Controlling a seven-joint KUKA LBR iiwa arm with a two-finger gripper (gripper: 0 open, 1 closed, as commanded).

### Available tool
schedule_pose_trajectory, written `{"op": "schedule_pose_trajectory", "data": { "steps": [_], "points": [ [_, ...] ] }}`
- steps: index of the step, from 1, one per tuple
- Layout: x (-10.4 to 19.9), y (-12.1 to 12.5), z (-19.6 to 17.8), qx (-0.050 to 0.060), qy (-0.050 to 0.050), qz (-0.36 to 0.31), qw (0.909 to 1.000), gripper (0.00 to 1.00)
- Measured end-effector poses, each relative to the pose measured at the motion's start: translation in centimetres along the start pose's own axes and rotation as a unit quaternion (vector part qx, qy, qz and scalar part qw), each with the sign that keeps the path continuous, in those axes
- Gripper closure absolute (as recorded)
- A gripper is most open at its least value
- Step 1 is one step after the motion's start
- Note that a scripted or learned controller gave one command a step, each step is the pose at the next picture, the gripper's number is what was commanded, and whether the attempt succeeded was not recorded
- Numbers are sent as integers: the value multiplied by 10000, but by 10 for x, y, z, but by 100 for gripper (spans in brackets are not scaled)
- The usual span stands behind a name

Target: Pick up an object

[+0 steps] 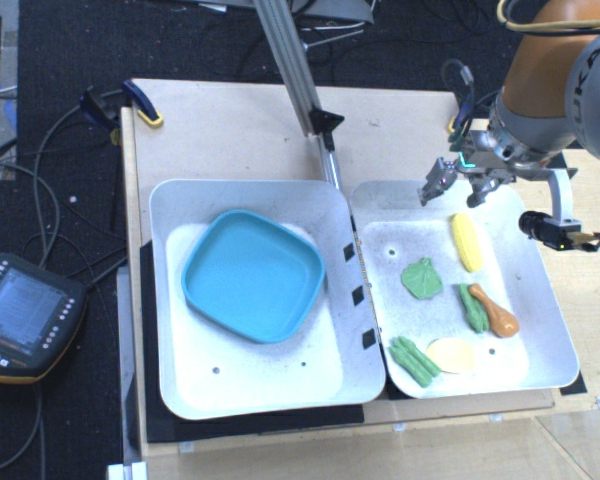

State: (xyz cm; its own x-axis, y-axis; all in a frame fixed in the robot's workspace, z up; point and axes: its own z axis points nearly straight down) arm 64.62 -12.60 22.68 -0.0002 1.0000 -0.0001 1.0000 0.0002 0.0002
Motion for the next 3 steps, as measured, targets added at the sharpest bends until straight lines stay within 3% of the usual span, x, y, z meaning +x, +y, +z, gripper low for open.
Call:
{"op": "schedule_pose_trajectory", "data": {
  "steps": [1, 3],
  "points": [
    [0, 0, 0, 1, 0, 0, 10000, 0],
    [9, -8, 88, 19, 3, -1, 10000, 0]
  ]
}}
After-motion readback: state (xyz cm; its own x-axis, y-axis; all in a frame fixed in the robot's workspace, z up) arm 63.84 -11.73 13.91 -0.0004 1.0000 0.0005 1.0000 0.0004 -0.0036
